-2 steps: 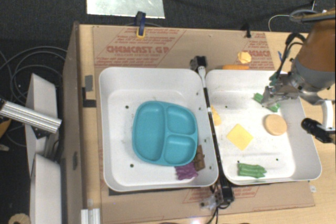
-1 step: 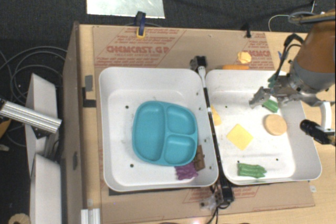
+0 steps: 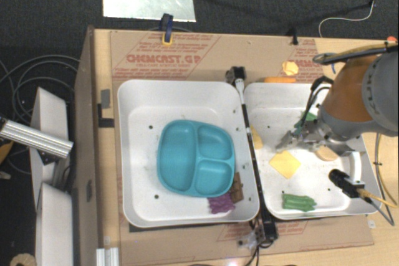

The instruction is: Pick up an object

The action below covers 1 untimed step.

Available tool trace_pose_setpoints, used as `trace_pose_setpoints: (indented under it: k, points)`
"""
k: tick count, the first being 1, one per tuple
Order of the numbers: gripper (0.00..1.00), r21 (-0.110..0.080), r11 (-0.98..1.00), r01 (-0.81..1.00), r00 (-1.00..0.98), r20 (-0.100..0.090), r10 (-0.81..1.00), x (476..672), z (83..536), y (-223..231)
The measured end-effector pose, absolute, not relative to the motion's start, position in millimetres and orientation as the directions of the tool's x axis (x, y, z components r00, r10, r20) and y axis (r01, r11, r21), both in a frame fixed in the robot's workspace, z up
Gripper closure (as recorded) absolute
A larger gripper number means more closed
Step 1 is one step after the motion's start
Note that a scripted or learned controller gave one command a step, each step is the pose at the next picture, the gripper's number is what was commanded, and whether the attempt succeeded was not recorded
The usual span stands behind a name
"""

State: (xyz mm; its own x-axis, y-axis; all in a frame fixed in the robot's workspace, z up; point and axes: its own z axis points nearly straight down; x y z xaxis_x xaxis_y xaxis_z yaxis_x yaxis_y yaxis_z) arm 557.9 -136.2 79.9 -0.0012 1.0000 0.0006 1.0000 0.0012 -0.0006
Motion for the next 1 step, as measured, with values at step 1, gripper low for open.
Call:
trace_pose_setpoints:
  k: [1]
  points:
    - [0.0, 0.01, 0.007, 1.0, -0.007, -0.002, 1.0, 610.6, 132.9, -130.1]
